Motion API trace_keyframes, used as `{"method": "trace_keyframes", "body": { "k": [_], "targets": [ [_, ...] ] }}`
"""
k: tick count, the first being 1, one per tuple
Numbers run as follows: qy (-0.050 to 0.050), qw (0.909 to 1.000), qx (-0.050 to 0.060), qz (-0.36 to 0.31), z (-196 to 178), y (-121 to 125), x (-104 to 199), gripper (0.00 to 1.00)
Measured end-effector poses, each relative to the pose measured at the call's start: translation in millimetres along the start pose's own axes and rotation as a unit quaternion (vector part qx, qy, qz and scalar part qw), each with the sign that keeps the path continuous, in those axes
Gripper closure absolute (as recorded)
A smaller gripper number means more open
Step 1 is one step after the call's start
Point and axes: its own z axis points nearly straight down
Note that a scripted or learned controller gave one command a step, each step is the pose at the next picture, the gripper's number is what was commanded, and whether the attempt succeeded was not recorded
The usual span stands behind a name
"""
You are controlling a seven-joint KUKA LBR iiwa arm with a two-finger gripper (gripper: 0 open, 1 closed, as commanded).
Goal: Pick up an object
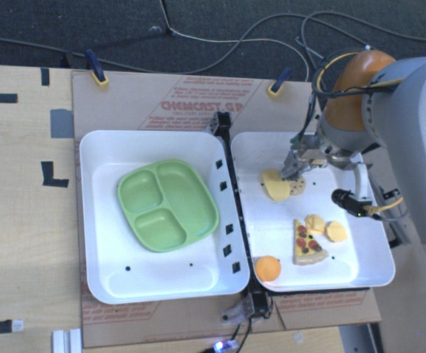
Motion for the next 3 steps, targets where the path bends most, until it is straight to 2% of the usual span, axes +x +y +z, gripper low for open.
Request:
{"method": "trace_keyframes", "body": {
  "k": [2, 3],
  "targets": [
    [0.003, 1.0, 0.002, 0.0, -86.1, 5.2, 3.6, 1.0],
    [0.002, 1.0, 0.0, 0.0, -150.3, 8.0, 3.0, 1.0]
  ]
}}
